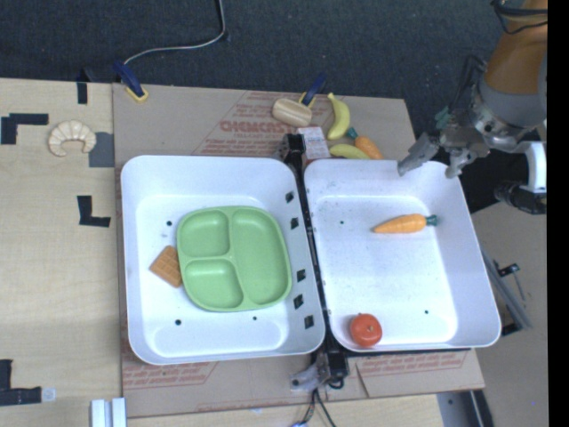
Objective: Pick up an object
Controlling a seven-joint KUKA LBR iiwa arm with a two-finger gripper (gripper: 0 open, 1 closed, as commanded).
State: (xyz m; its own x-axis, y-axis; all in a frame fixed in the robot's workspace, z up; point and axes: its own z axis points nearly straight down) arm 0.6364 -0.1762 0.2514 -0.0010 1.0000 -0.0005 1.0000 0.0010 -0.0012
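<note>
1. Two white bins sat side by side; the left bin (142, 238) held a green divided plate (235, 258) with a tan cracker (166, 266) touching its left edge.
2. Behind the bins lay a banana (339, 116), a bread roll (292, 111) and a small box (312, 140); a croissant (71, 137) rested well apart on the far left.
3. The right bin (462, 265) held a carrot (402, 225) near its middle and a tomato (364, 329) at its front edge.
4. The gripper (433, 160) hovered over the bin's back right corner, fingers apart and holding nothing.
5. The carrot lay in front of the gripper and to its left, with nothing between them.
</note>
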